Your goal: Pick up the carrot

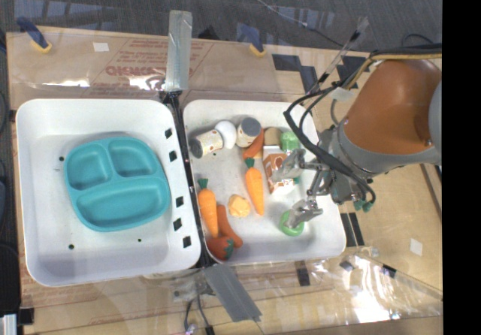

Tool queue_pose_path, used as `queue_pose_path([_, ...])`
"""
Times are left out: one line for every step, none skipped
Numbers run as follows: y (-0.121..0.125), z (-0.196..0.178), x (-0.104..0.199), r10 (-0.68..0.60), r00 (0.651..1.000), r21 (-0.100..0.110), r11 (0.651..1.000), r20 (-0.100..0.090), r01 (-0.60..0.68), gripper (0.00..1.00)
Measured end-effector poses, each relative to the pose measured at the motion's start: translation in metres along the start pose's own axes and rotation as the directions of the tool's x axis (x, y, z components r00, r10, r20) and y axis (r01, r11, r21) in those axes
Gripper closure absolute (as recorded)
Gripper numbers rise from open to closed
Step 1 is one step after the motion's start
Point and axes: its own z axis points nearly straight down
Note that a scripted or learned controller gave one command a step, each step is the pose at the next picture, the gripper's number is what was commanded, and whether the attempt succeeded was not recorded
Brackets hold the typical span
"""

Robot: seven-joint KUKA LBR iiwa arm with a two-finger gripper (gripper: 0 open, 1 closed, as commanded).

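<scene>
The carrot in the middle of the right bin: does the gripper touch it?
Apart. The camera view shows bare white bin floor between the carrot and the gripper, which is above a green thing.

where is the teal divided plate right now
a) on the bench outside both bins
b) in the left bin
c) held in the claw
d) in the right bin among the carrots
b: the teal divided plate lies flat on the floor of the left bin, while the carrots, such as the carrot in the middle, lie in the right bin.
</scene>
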Motion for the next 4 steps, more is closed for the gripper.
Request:
queue_pose_path([0.02,0.143,-0.034,0.017,1.0,-0.005,1.0,-0.014,-0.017,0.0])
queue_pose_path([0.021,0.127,-0.039,0.009,1.0,-0.001,1.0,0.0,-0.009,1.0])
queue_pose_path([0.071,0.046,-0.108,0.091,0.996,-0.002,0.996,0.011,-0.091,1.0])
queue_pose_path([0.098,-0.005,-0.09,-0.171,0.985,0.001,0.985,0.007,0.171,1.0])
